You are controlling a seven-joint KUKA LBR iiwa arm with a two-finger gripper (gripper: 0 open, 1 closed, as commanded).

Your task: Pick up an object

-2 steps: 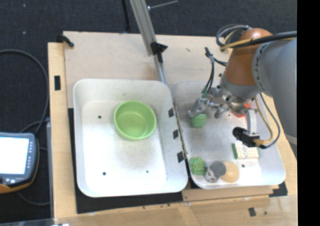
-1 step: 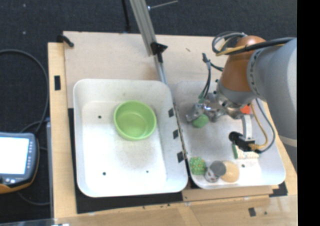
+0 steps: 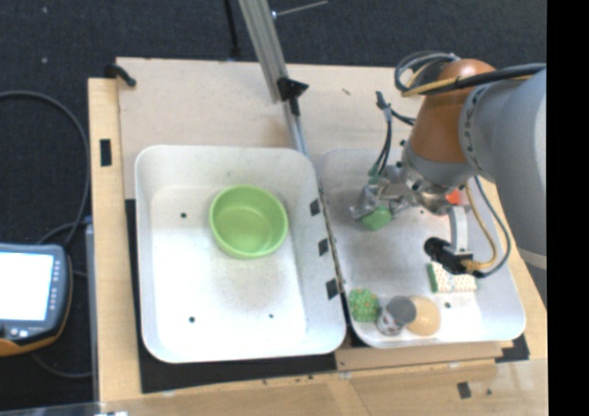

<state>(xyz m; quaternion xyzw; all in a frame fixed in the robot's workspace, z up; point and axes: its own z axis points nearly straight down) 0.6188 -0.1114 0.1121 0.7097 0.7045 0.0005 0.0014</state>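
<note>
Round green plastic bowl point(image 3: 248, 221) in the left shallow white bin point(image 3: 170, 317), gripper point(image 3: 371, 206) low over the right white bin point(image 3: 502, 313)

Small green object point(image 3: 376, 219) sits at the gripper's tip, mid-frame. Can't tell if it's grabbed. Grey arm point(image 3: 506, 129) bends in from the upper right.

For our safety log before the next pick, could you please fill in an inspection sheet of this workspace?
Surface: wooden bench bearing a left bin and a right bin, both white.
Job's things: green bowl in the left bin. In the right bin, small green object at the gripper, and green bumpy ball, grey round object and tan round object by the near edge.
Clutter: nothing seen.
Grippers: gripper low in the right bin; a hold cannot be confirmed.
Cables: black cable on the floor, left of the bench.
Surroundings: dark floor, metal post, screen device.
</note>
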